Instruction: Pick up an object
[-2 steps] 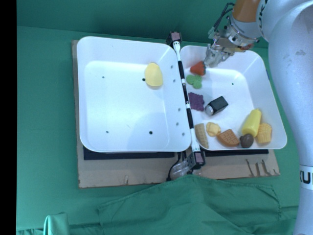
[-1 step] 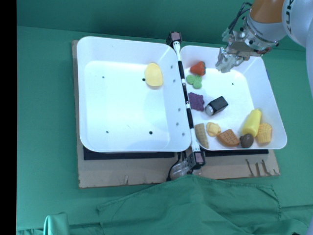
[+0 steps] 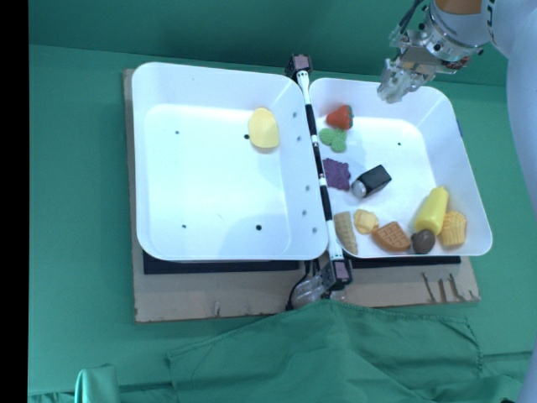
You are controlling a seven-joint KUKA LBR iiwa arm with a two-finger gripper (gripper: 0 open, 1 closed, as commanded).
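Note:
My gripper hangs high over the far edge of the right bin, with nothing between its fingers. Below and to its left lie a red strawberry and a green piece. Further forward sit a purple grape bunch and a small black bottle. Along the near wall lie a tan cone, a small yellow piece, an orange waffle, a brown ball, a yellow bottle and a yellow waffle piece. A yellow lemon-like piece rests in the left bin.
A black and white divider bar runs between the two bins. Both bins stand on a cardboard sheet over green cloth. A fold of green cloth lies at the front.

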